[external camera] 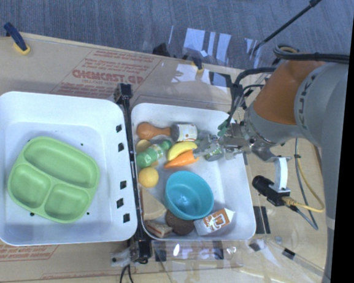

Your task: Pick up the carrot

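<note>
Right white bin (239, 174), pincer (208, 148) beside carrot (181, 160), grip state unclear

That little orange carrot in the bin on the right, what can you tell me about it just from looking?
The carrot is a small orange toy, smooth and plastic-looking, shaped like a tapered wedge. It lies flat in the right bin, roughly level across the picture. A yellow banana rests right against its upper side, and the rim of a blue bowl sits just below it. The gripper is beside its right end, but whether it touches the carrot is unclear.
</note>
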You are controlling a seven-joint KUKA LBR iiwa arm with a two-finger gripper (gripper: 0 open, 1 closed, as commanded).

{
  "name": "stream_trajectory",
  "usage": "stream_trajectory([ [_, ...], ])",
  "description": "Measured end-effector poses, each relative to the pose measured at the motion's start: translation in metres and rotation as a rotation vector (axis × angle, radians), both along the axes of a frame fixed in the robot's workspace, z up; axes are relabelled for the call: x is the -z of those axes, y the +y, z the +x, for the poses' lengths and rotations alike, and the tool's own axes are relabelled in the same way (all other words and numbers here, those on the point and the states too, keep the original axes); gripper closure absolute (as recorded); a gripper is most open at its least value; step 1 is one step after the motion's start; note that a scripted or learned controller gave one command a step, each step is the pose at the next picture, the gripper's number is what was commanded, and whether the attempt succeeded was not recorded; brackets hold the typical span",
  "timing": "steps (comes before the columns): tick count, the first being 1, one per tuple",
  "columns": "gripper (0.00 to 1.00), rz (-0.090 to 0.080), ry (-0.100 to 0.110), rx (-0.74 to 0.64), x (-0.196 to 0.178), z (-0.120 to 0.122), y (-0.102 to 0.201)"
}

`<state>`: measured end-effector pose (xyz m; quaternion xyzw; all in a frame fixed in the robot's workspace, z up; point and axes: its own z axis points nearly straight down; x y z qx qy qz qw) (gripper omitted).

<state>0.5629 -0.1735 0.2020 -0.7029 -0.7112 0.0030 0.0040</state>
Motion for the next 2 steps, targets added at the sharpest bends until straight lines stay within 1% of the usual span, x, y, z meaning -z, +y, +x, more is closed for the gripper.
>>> stream_trajectory([
  [1,0.00,0.004,-0.011,0.138,0.1066,0.0170,0.0153],
  [2,1.00,0.005,-0.003,0.131,0.0972,0.0162,0.0151],
])
